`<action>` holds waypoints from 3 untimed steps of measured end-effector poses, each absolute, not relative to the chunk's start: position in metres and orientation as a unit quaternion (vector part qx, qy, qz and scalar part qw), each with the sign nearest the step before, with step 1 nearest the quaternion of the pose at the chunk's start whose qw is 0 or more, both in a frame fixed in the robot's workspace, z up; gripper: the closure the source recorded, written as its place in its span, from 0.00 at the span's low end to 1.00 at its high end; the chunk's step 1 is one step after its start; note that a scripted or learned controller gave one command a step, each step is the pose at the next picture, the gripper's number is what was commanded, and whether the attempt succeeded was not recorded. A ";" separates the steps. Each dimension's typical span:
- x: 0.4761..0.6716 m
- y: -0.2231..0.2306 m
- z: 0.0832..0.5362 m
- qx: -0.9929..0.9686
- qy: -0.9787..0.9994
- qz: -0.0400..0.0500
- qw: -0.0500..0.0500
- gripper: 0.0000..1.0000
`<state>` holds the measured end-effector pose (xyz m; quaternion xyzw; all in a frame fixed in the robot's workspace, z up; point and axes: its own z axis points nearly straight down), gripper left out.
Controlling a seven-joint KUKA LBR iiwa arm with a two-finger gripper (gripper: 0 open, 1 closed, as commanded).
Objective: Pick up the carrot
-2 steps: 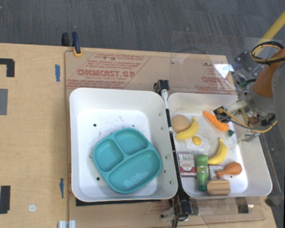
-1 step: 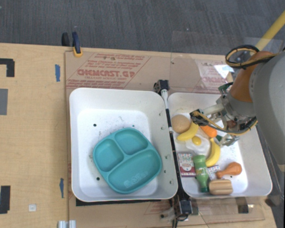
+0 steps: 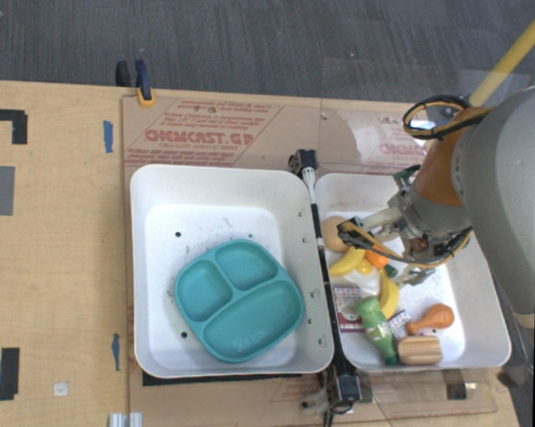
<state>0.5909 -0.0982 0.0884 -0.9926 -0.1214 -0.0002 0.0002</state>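
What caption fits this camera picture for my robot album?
Robot gripper reaches into the right bin of toy food beside a teal plate in the left bin.

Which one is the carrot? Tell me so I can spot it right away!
Look in the right white bin, the one crowded with toy food beside the bin holding the teal plate. Near the bin's middle, just under the robot's tool, lies the carrot: a thin orange stick. The bananas touching it are yellow, and the other orange piece, lower right, is fatter and rounder.
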 end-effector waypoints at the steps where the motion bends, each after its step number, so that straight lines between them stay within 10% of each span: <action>1: 0.572 -0.097 0.089 -0.995 -0.100 -0.003 0.000 0.00; 3: 0.581 -0.096 0.088 -0.995 -0.103 0.003 -0.001 0.00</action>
